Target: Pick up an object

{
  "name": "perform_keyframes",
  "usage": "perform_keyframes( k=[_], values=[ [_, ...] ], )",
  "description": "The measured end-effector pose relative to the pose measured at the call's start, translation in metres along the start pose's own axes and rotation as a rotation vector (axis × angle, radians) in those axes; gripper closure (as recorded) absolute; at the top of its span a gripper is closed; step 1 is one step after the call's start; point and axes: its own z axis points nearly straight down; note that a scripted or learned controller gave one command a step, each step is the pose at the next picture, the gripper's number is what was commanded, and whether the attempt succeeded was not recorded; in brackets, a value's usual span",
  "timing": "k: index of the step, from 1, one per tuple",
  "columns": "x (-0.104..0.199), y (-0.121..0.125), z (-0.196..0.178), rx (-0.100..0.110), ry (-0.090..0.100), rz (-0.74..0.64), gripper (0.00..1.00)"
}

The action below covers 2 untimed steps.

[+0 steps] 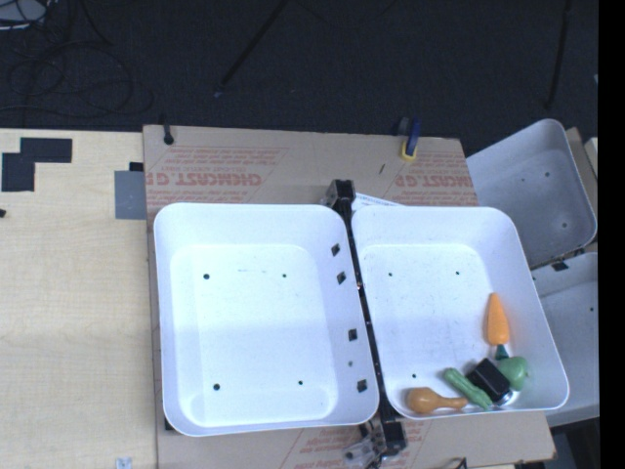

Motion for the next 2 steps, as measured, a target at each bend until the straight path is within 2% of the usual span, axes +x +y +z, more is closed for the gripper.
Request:
perform_keyframes(
  k=[1,2],
  values=[
    [-0.0133,-0.0008,0.0102,0.000,0.001,0.006,1.00],
    [-0.0116,-0.0004,0.0098,0.000,0.002,0.001,1.00]
  ],
)
